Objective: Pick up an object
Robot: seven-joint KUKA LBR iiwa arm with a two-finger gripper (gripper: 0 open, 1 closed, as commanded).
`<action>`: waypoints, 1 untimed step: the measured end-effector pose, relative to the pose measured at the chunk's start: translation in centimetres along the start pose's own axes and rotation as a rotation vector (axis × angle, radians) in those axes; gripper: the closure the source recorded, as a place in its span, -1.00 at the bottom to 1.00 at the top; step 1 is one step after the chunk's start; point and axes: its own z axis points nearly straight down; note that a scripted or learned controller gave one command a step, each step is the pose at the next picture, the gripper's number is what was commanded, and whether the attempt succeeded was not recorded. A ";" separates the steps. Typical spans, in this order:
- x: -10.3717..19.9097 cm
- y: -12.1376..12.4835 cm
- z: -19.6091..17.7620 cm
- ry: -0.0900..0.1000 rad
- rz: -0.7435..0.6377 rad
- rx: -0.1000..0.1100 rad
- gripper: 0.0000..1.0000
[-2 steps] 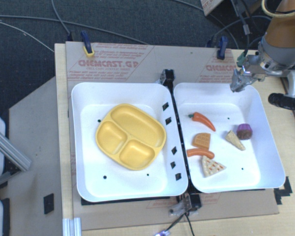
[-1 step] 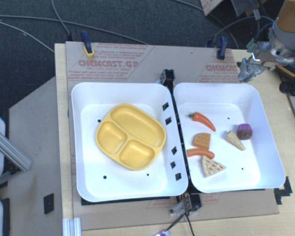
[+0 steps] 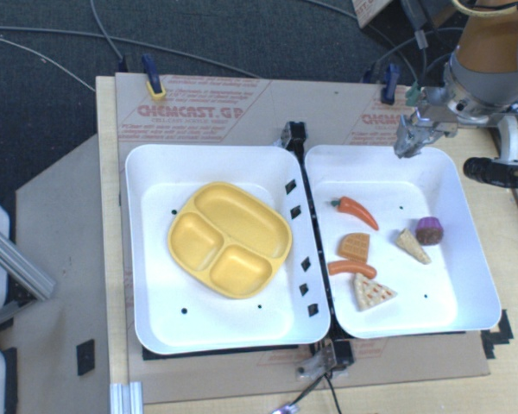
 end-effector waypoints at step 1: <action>4.5 -2.0 -0.5 0.000 0.000 0.000 1.00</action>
